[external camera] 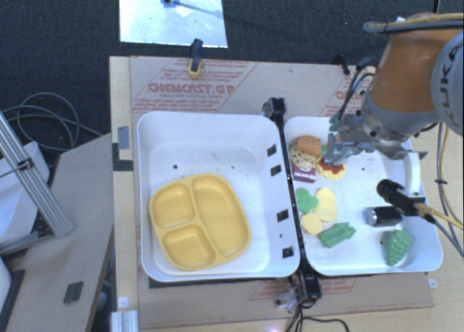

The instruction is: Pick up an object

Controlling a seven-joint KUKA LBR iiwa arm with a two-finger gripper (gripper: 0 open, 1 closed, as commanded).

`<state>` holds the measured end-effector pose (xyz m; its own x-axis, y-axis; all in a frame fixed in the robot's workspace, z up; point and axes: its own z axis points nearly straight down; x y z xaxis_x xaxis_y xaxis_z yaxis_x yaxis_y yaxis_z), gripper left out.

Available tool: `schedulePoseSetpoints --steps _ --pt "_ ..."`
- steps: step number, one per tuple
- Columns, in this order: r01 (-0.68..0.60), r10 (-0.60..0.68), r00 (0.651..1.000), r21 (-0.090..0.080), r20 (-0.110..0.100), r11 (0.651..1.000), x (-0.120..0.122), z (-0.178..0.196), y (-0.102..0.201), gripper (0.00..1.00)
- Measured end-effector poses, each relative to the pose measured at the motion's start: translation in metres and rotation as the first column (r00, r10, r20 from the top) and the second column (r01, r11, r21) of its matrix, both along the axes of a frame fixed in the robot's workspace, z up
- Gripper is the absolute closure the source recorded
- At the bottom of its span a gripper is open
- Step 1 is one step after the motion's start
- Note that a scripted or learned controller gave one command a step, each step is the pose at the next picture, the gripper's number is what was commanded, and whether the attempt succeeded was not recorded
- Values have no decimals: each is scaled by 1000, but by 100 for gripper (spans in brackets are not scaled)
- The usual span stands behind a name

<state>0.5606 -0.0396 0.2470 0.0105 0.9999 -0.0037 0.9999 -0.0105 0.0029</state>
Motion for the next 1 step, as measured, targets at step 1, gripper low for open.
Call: schedulePoseSetpoints --steps 1 --pt "-4 4 1000 2 -2 1000 -58 26 -54 100"
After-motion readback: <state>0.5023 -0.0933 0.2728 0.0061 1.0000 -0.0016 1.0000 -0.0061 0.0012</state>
